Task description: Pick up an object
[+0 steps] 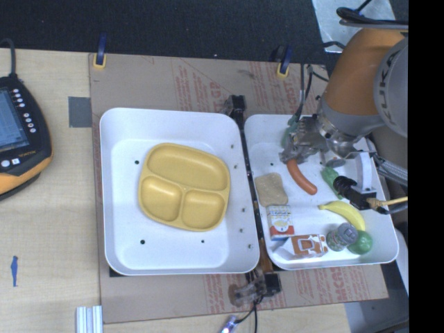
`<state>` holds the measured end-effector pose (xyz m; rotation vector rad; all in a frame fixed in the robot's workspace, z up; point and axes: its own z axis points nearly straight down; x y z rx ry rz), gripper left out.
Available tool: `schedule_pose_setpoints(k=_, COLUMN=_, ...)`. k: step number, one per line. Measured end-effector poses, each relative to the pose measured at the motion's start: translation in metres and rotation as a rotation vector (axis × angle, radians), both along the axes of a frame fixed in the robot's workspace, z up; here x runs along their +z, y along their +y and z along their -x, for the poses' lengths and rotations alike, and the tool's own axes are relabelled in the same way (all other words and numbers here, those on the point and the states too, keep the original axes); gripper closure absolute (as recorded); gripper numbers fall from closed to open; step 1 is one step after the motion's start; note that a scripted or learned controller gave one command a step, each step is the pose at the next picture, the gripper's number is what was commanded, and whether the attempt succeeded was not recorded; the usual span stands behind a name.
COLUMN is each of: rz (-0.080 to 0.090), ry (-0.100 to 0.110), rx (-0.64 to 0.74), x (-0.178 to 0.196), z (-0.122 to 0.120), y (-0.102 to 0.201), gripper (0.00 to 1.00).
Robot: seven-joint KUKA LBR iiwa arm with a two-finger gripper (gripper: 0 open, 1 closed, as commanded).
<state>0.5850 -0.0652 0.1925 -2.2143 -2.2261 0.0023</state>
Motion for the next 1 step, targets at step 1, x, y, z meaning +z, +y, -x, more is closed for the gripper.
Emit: schedule_pose_setpoints(k=1, rz=0.000, ry=0.001, rx=-0.001, x=0.0255, z=-0.0092, y=0.0461, gripper=1.00)
